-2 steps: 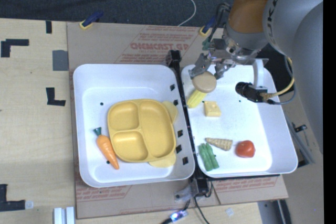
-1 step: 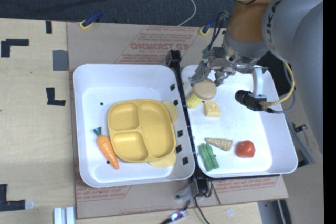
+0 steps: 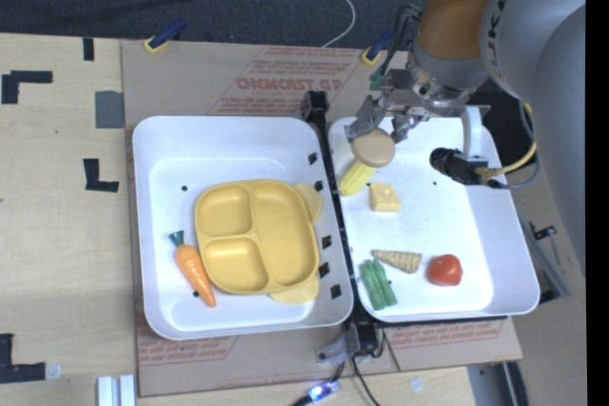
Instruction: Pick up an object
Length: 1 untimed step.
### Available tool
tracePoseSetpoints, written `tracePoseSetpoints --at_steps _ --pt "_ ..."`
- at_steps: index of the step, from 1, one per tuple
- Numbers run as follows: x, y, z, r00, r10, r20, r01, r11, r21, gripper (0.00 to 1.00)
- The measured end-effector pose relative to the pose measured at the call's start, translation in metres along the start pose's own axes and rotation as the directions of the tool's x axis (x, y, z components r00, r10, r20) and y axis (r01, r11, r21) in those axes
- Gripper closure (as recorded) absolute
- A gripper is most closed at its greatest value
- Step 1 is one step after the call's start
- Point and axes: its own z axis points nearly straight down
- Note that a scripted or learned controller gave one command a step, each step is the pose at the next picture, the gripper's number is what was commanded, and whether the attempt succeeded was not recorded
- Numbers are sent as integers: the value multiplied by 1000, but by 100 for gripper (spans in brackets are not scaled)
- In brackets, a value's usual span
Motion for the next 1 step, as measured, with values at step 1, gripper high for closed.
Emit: tracePoseSetpoints --at_steps 1 --pt "-1 -7 -2 1000 1 0 -1 1000 2 100"
